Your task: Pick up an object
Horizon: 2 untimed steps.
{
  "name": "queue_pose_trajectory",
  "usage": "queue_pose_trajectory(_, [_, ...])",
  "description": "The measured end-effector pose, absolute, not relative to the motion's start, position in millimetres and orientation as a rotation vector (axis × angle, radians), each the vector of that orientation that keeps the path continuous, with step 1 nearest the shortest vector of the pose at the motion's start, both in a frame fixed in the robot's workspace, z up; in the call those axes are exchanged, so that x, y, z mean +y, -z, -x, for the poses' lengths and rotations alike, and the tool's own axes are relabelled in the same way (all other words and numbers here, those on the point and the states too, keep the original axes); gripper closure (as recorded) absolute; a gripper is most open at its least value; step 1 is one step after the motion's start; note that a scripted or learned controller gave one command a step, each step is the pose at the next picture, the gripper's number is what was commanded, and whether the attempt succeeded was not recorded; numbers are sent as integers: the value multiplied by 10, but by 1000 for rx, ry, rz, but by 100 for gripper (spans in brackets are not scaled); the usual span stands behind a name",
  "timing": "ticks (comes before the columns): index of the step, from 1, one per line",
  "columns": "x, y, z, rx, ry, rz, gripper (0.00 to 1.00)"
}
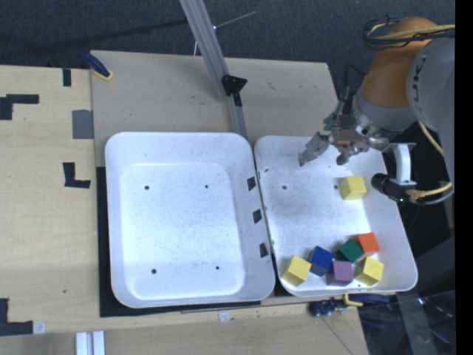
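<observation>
gripper (326,151) spread, holding nothing | above right bin (295,198) far end | yellow cube (352,188) near, likely target

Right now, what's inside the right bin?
The right bin holds seven blocks: a lone yellow block and six clustered at the near edge. The pincer hangs over the far end, covering some floor there.

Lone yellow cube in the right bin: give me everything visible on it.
The lone yellow cube is a small, plain, matte block, maybe foam or painted wood. It sits flat on the floor of the right bin, in the far half near the right wall, turned slightly askew. Nothing touches it. The end effector hangs up and to its left, apart from it. The other blocks cluster at the bin's near edge.
</observation>
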<state>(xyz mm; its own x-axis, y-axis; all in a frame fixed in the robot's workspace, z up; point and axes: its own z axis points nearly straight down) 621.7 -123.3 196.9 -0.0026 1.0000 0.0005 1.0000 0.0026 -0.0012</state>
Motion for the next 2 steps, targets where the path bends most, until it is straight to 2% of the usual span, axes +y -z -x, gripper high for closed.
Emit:
queue_pose_trajectory(1, [-1233, -1969, -6217, -2224, -1, 2218, 0])
queue_pose_trajectory(2, [-1286, -1347, -6161, -2219, -9, 2217, 0])
